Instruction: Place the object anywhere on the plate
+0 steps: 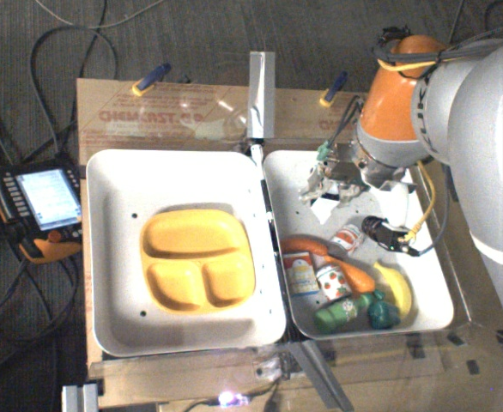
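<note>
So the setup splits source from destination: the yellow plate, one of those sectioned cafeteria-style ones with three compartments, sits alone in the middle of the left bin, so a drop has plenty of margin. All the toy food is heaped in the near end of the right bin, probably just where it slid or got dumped.

The claw hangs over the far end of that right bin, apart from the pile, and I honestly cannot tell whether it's open or closed. It's a tangle of dark bits and cables from this angle, and nothing is visibly between its tips. So the object to be placed looks to be still in the pile, and nothing is on the plate yet.

The pile: a carrot, a banana, a small can, a carton-looking box, a green bottle-ish thing and a teal lump. Another small can lies on its side just beyond them.

Writing: the cardboard under the bins on the tabletop has red print, too faint for me to read. The can labels are red and white, but unreadable. A tablet-like pendant glows at the left.
</note>
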